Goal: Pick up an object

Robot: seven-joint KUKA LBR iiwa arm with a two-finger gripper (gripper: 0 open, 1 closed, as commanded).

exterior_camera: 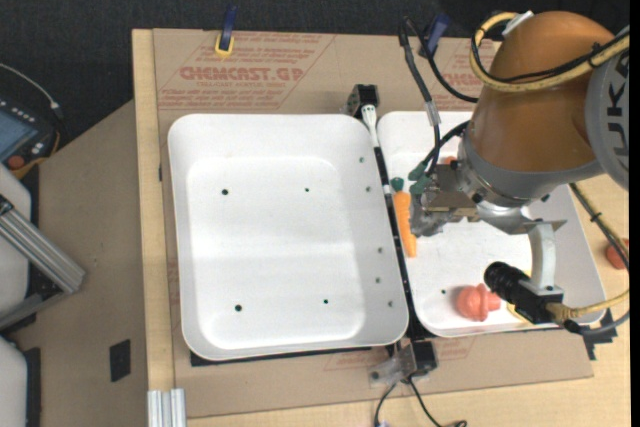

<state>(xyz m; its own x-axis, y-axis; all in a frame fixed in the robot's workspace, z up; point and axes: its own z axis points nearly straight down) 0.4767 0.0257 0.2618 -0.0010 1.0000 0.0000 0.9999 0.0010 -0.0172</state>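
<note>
An orange carrot-like toy point(403, 223) with a green top lies along the left wall of the right bin point(440, 310). A pink and red toy point(474, 302) rests near that bin's front edge. My gripper point(432, 205) hangs low in the right bin, just right of the carrot toy, beneath the grey wrist and orange band. The arm's bulk hides much of the bin's middle and back.
The left bin point(270, 235) sits beside the right one, divided by a black rail with clamps. A black cylindrical part point(515, 287) of the arm hangs over the front right of the right bin. Cables run along the bench's back right.
</note>
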